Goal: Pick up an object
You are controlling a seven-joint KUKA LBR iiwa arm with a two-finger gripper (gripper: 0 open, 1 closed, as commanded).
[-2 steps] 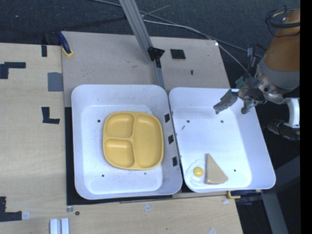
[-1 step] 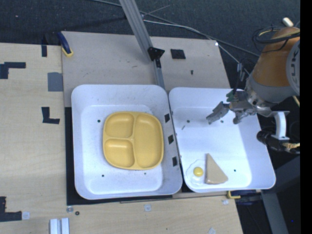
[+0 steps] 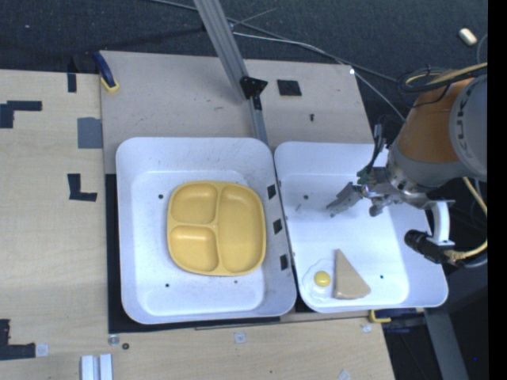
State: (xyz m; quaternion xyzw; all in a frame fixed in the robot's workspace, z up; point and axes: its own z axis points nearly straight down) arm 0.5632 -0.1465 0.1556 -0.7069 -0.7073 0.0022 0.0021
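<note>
My gripper (image 3: 356, 205) hangs over the upper middle of the right bin (image 3: 412, 291), reaching in from the right. Its two fingers are spread, one pointing left-down (image 3: 341, 203), and nothing is between them. A tan wedge-shaped piece (image 3: 349, 276) lies at the bin's front, well below the gripper. Beside it on the left sits a small fried egg toy (image 3: 320, 279) with a yellow yolk. A yellow divided plate (image 3: 215, 228) rests in the middle of the left bin (image 3: 135, 212).
A slanted grey metal post (image 3: 226, 42) rises from the back between the bins. Cables trail across the dark floor at the top and beside the arm (image 3: 440, 133) on the right. Black clips (image 3: 276, 226) sit along the bins' shared wall.
</note>
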